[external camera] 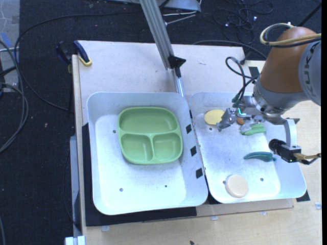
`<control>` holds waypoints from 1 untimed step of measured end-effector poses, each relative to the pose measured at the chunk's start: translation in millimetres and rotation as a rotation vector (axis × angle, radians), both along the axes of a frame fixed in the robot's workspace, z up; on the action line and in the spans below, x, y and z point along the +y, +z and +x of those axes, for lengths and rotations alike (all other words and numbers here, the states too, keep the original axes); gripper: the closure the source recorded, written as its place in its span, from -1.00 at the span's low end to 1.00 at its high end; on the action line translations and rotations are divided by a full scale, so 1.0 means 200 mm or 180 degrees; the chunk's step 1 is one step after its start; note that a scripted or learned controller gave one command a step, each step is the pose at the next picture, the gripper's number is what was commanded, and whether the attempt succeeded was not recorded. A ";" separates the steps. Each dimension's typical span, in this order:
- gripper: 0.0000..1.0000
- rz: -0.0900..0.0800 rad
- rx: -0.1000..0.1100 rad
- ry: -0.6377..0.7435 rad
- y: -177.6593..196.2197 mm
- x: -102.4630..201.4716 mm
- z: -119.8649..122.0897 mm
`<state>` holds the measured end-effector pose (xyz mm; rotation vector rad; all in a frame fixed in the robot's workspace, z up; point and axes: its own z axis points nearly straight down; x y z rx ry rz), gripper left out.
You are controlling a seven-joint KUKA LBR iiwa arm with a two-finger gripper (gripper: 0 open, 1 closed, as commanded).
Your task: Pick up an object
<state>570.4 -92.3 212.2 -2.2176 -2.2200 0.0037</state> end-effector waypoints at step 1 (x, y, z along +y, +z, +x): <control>-1.00 -0.0001 -0.0011 0.0001 0.01 0.00 0.00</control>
